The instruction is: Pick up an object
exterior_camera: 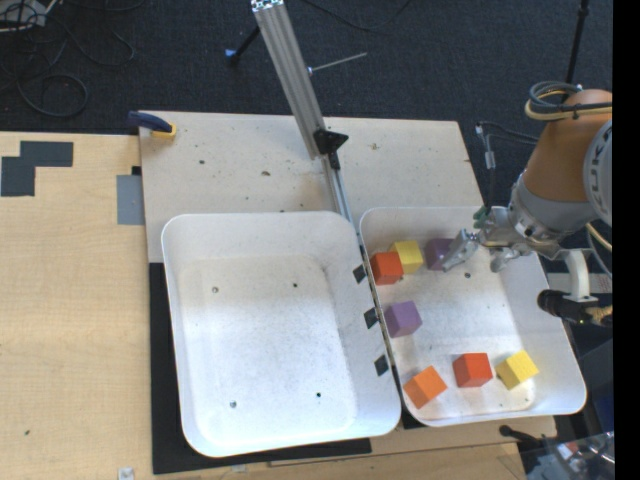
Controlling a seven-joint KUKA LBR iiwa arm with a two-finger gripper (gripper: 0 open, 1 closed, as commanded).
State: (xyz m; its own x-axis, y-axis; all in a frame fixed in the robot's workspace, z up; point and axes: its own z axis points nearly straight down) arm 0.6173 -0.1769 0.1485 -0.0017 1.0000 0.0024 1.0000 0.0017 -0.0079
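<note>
The right bin (540,313) holds several small blocks. Along its far side sit a red block (387,266), a yellow block (408,257) and a dark purple block (438,253) in a row. My gripper (477,251) hangs low at the far right of this bin, right beside the dark purple block; whether it touches the block is unclear. A lighter purple block (403,318) lies by the bin's left wall. Near the front lie an orange block (426,385), a second red block (472,370) and a second yellow block (517,369).
The left bin (260,328) stands next to the right one, with black clips (366,295) along the shared wall. A slanted aluminium post (295,78) rises behind the bins. The arm's orange band (565,158) is at the right.
</note>
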